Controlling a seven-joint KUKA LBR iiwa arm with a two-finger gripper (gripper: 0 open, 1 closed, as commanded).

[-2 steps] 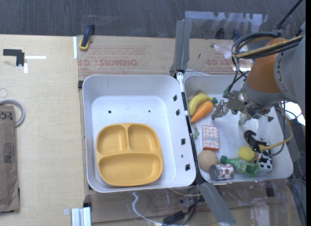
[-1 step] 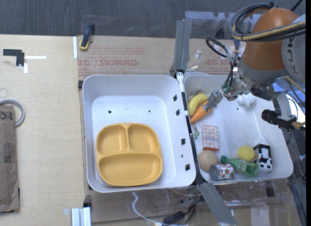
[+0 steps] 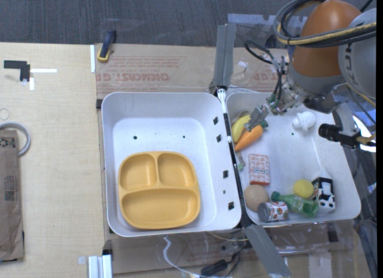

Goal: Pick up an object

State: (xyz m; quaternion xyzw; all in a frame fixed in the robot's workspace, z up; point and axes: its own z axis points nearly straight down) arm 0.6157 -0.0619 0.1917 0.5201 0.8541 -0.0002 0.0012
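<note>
- Hovering pincer [image 3: 261,117] over right bin [image 3: 335,151], far-left corner; can't tell its state from this angle.
- Carrot [image 3: 248,137] just below it, touching banana [image 3: 240,126] beside it.
- I'd straddle the carrot's narrow width and keep off the bin wall.

Slanted overhead view of both bins [image 3: 111,169]

dark grey carpet floor [image 3: 119,2] beyond, pale wooden bench [image 3: 48,151], cardboard sheet [image 3: 155,67] under bins
</note>
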